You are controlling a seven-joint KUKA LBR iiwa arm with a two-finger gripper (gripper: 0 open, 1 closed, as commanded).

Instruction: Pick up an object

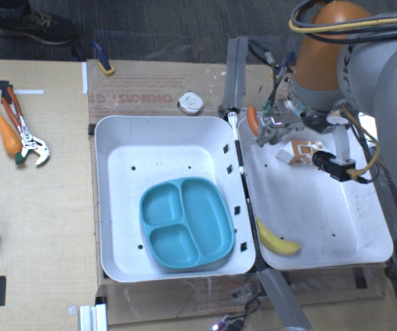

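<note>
Banana (277, 240) lies roughly flat, stem toward upper-left.

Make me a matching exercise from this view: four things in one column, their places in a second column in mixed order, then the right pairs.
Things:
1. blue divided plate
2. banana
3. wrench
4. small orange-and-white box

Places:
A. on the bench, to the left of both bins
B. front left corner of the right bin
C. in the left bin
D. far part of the right bin, just below the gripper

Pairs: 1-C, 2-B, 3-A, 4-D
</note>
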